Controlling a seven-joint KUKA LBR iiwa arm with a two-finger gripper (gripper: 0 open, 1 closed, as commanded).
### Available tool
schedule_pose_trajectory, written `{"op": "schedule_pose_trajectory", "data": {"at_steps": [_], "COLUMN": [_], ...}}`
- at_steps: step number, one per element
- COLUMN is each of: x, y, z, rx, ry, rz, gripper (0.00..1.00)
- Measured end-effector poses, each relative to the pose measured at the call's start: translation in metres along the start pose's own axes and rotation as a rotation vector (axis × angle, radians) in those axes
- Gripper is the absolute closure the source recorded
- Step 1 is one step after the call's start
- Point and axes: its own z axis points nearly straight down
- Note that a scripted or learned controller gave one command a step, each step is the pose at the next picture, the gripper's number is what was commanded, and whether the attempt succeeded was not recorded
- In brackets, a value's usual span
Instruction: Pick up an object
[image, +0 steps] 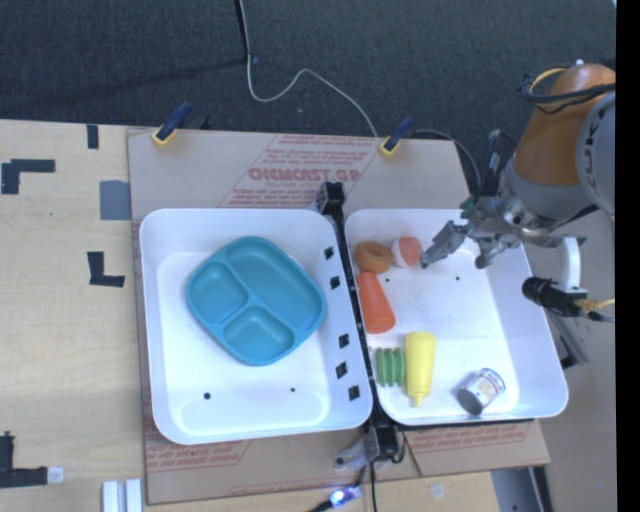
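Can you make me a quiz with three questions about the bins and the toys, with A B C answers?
1. Where is the blue tray?
A. left bin
B. right bin
C. on the wood

2. What colour is the bottle next to the green toy?
A. red
B. yellow
C. purple

3. What is the gripper doing?
A. lifting the tray
B. squeezing the can
C. open above the right bin, holding nothing

Answers:
1 A, the tray lies in the left bin.
2 B, the bottle is yellow.
3 C, its fingers are spread over the right bin, beside the small red and white toy.
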Motion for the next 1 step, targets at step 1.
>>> {"op": "schedule_pose_trajectory", "data": {"at_steps": [1], "x": [0.0003], "y": [0.0023], "z": [-0.0057], "rx": [-0.010], "ry": [-0.002], "rz": [-0.003], "gripper": [0.00]}}
